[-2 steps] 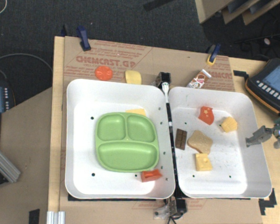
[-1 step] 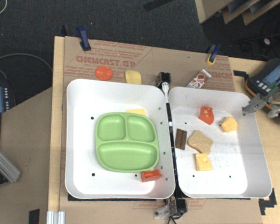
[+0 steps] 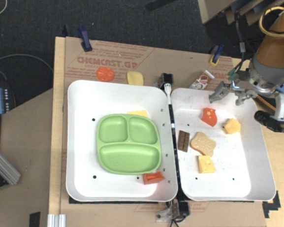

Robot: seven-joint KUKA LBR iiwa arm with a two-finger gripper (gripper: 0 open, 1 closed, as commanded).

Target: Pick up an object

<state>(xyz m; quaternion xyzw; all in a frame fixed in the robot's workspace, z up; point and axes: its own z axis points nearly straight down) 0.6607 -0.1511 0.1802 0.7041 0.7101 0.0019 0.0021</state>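
We see the gripper (image 3: 231, 93) hanging over the far edge of the right bin (image 3: 256, 160), its two fingers (image 3: 217, 95) spread apart with nothing between them. The grey arm (image 3: 279, 46) comes in from the upper right and tilts down toward the bin, its orange band just above the wrist.

Nearest the gripper, a little toward us from it, lies a red block (image 3: 209, 116), its long axis running roughly away from us. Just right of the red block sits a yellow chunk (image 3: 232, 126). Nearer us from the red block is a tan slice (image 3: 202, 143) lying at a slant, with a dark brown bar (image 3: 183, 141) to its left, standing lengthwise along the bin's left wall, and a yellow wedge (image 3: 206, 164) below.

Left of the red block, the left bin (image 3: 81, 130) holds a green divided plate (image 3: 128, 144), a pale yellow piece (image 3: 138, 113) peeking out behind it, and a small red-orange piece (image 3: 153, 177) at its near corner.
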